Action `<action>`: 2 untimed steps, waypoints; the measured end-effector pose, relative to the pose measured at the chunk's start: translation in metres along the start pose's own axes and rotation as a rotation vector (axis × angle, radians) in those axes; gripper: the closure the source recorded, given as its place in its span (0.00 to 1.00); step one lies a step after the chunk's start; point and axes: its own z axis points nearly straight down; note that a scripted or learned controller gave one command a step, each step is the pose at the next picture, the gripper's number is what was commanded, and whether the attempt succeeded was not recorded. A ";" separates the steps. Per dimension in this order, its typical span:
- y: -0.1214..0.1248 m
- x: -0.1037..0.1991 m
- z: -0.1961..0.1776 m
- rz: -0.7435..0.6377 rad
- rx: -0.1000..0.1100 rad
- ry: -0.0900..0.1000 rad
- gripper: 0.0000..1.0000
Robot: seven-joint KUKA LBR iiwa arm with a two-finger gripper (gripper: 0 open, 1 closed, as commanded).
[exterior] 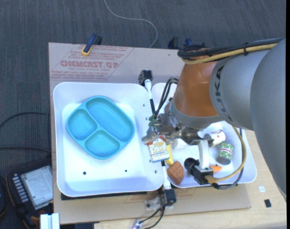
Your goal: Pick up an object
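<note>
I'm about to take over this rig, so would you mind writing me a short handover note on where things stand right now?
Gripper: low over the inner edge of the right bin, right at the yellow and white packet. The arm's wrist covers it, so a grasp cannot be confirmed.
Right bin contents: the packet, a brown rounded object near the front edge, a green patterned object, a small white object and a small orange piece.
Left bin: holds a blue divided tray.
Done: the arm has reached the packet.
Left: confirm a grip and lift an object clear.
</note>
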 end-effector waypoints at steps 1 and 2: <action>0.001 0.000 -0.010 -0.001 0.000 -0.001 1.00; 0.001 0.000 -0.019 -0.001 0.000 -0.002 1.00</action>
